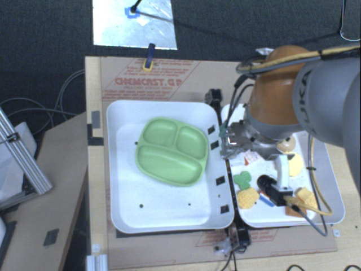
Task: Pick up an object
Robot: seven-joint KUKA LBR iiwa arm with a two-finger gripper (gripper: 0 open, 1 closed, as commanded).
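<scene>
Camera view. Gripper (230, 144) sits low over the left edge of the right bin (265, 214), right at the divide between the two bins. It is mostly covered by the wrist and the orange band above it. Open or closed: cannot tell. Nothing seen held.

Right bin contents, all loose:
- small green piece (242, 179) just below the gripper, near the bin's left wall
- yellow-orange piece (247, 197) just beside the green one, on the near side
- white item with red marks (251, 158) close under the wrist
- pale yellow piece (295, 166) further right
- tan piece (305, 196) toward the bin's near right corner

Left bin (121, 114): one green divided tray (172, 151), three compartments, lying flat near the middle, well apart from the gripper.

Both bins rest on a cardboard sheet (149, 81) with red print.
</scene>
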